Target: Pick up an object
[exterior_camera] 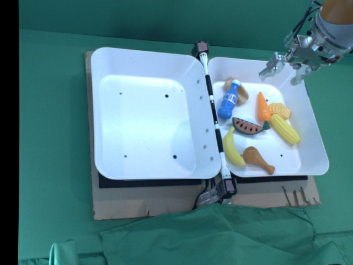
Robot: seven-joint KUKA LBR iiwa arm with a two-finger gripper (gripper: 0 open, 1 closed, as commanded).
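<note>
The gripper [285, 70] is hovering with fingers spread apart and nothing between them above the far rim of the right bin [314, 148]. The toys are lying inside it: bottle [228, 102], carrot [263, 107], corn [284, 128], watermelon slice [247, 126], banana [233, 149], drumstick [258, 159]. The left bin [105, 70] is offering open floor.

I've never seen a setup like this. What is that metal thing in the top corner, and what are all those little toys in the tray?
This is one picture from a camera fixed above a bench, looking down at a slant. The metal thing is the end of a robot arm reaching in from the right; its pincer, fingers spread and holding nothing, hangs over the right bin. That bin holds toy food: a blue bottle, carrot, corn cob, watermelon slice, banana and drumstick. Its job is picking one up. The left bin sits alongside.
</note>
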